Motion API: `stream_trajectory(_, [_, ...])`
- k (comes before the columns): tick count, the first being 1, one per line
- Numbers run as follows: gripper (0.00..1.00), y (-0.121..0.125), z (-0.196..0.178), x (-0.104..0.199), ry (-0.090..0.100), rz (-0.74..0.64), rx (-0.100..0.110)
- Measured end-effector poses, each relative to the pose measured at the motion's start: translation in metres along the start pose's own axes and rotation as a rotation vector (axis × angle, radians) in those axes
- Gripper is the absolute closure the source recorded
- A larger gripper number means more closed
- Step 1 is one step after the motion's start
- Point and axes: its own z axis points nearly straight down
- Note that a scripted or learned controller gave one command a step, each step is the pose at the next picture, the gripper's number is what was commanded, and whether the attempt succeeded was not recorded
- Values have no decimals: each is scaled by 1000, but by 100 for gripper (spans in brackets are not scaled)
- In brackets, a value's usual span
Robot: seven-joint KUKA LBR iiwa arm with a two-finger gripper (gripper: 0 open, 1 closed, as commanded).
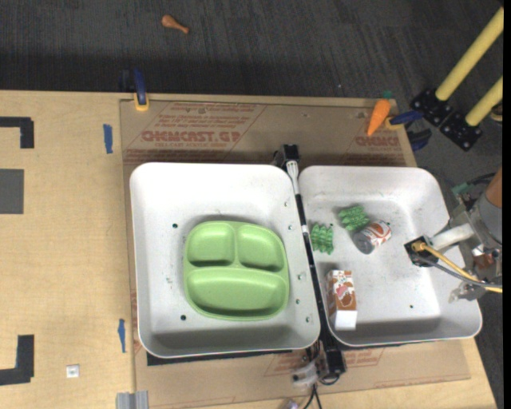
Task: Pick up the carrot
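The carrot (378,117) is small and orange with a green top. It lies on the cardboard bench top just beyond the far rim of the right bin (423,180), outside both bins and next to a blue clamp. My gripper (477,275) hangs over the right edge of the right bin, well in front of and to the right of the carrot, with nothing seen in it. The arm covers part of that bin's right rim.
In the right bin lie two green leafy toys (352,216) (322,237), a grey and red can (372,235) and a small carton (343,297). The left bin (160,256) holds a green divided plate (237,268). A small orange thing (174,24) lies on the dark floor beyond the bench.
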Motion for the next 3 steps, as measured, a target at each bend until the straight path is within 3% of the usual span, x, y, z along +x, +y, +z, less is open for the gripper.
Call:
stream_trajectory(1, [0,50,91,-10,1,-92,20])
stream_trajectory(2, [0,-9,110,4,7,-15,-11])
stream_trajectory(3, [0,0,110,2,6,-261,-14])
